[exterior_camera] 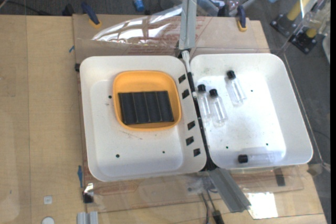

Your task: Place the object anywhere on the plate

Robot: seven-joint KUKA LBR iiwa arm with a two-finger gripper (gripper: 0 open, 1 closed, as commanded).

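1. Two white bins sit side by side on the desk [37, 113]: the left bin [94, 128] and the right bin [273, 113]
2. The orange plate [147, 77] lies in the middle of the left bin. A flat black block [146, 107] with ridges lies on the plate and covers most of it
3. Four small clear bottles with black caps lie in the right bin. The far bottle [236, 91] is in the far half. The middle bottle [218, 110] is just beside it, and the left bottle [205, 105] is close to the wall between the bins. The near bottle [260, 156] lies alone by the near edge
4. The bottles are see-through and hard to make out, so I am not sure which one is the thing to move. It is likely one of them
5. I cannot tell if the end effector is spread or pressed together
6. The job looks like it is at the very start, as no bottle is on the plate
7. The next move needs a reach down over one bottle, a firm pinch, then a trip left over the wall to the plate
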